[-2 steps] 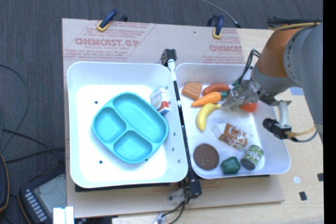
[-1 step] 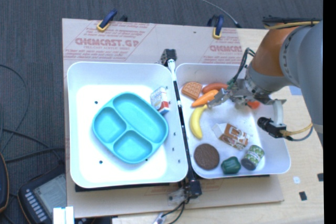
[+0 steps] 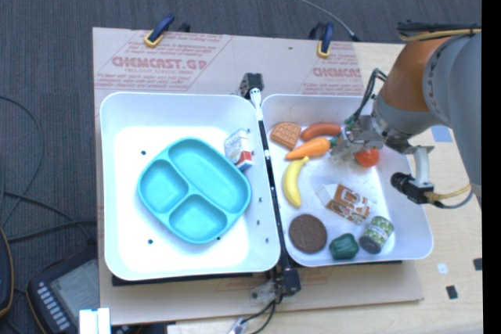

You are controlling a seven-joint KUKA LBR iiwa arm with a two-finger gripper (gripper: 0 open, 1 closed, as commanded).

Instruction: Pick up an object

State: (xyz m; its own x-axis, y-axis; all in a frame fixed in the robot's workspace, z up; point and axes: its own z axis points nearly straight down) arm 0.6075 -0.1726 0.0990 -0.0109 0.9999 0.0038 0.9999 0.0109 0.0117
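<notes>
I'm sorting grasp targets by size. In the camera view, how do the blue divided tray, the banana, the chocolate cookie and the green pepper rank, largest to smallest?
1. Blue divided tray, by far the largest.
2. Banana.
3. Chocolate cookie.
4. Green pepper.
The banana is longer than the cookie but thinner, so those two are close.

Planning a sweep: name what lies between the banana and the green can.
In the camera view, the snack packet lies between the banana and the green can.
</notes>
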